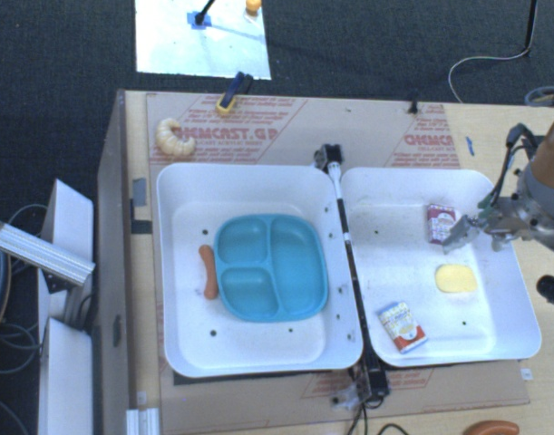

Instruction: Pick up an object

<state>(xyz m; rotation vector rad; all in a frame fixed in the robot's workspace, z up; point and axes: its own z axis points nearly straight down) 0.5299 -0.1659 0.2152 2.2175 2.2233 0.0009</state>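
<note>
The right bin (494, 333) holds three objects. A small red and white box (439, 223) lies near its far right, a pale yellow disc (456, 279) sits below that, and a small orange-edged carton (403, 325) lies near the front. In the left bin (190, 352) a blue divided plate (269, 266) rests with an orange sausage (208, 272) beside its left edge. My gripper (481, 231) hangs over the right side of the right bin, just right of the red and white box and above the yellow disc. Nothing is visibly held.
A cream curled object (175, 137) and a yellow-and-black tool (231, 94) lie on the cardboard behind the left bin. A black divider bar (342, 216) runs between the bins. A metal rail (36, 250) juts in at the left. An orange item (490, 427) lies at the bottom right.
</note>
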